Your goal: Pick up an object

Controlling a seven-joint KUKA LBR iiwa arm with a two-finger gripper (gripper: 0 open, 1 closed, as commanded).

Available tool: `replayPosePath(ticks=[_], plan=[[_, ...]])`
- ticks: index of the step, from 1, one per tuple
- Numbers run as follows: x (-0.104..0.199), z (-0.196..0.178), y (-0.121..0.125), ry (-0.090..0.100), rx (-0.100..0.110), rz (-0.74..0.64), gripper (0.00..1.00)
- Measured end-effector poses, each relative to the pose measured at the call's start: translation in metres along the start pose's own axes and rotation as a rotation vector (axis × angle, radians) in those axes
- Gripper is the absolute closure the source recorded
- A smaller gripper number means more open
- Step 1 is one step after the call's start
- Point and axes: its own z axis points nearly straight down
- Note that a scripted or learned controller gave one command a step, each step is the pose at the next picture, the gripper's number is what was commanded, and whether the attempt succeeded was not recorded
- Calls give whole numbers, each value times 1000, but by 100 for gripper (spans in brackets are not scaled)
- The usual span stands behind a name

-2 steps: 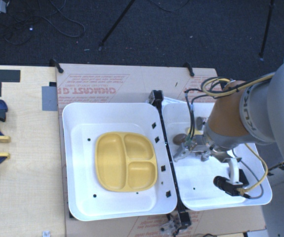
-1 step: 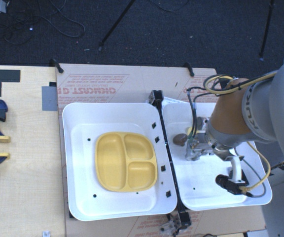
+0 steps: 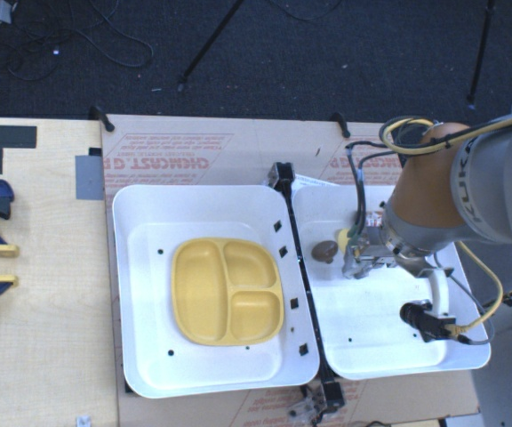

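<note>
Fingers on the gripper (image 3: 356, 265) sit too blurred to tell open or closed; small brown lump (image 3: 324, 251) just beside looks light, rounded, best pinched across its middle

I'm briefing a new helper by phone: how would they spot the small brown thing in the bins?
Find the two white bins side by side and take the right bin, where the arm reaches in. Near its left wall, beside the gripper, lies a small brown lump: round, dark and far smaller than the yellow plate next door.

Pincer (image 3: 356, 265) fingertips indistinct; arm (image 3: 469, 194) cropped by right edge
</note>
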Motion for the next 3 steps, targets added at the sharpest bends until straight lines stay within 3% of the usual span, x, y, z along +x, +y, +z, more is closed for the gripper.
replayPosePath(ticks=[3], plan=[[8, -161, 12, -1, -2, -3, 100]])
